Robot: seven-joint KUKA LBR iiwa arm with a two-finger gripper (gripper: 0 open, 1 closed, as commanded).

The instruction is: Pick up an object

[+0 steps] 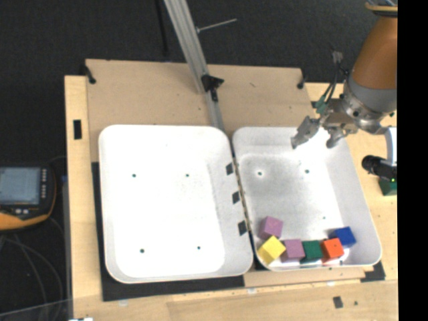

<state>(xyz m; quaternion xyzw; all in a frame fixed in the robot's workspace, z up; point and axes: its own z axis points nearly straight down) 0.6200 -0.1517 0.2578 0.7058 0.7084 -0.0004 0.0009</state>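
Jaws (315, 136) spread apart, grasping nothing, hovering over right bin (358, 199) at its 12 o'clock edge. Blocks (304, 246) clustered along bin's 6 o'clock wall; purple block (271, 227) nearest. Target lies toward 6–7 o'clock from jaws, well apart.

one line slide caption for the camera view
Open gripper above the far end of the right bin, coloured blocks clustered along its near edge.
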